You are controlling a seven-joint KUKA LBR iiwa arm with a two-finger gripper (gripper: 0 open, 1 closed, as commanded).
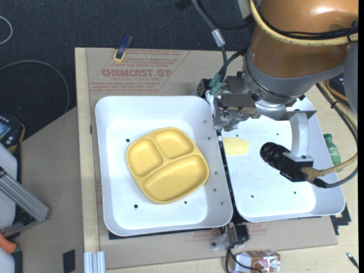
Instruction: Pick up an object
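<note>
Yellow three-compartment plate (166,165) flat in left bin (108,152); claw (230,118) state unclear.

From my seat I count two white bins on the desk (85,152), the left bin (108,152) and the right bin (273,203), side by side. The left one carries one yellow divided plate (166,164) with three compartments, and in the right one I see one small pale yellow piece (235,147) near its left wall. Beyond those I count one arm (301,33) with one gripper (226,121), one green object (331,148) at the right bin's far edge, and one blue and yellow clip (122,48) at the top of the cardboard sheet (142,73).
</note>
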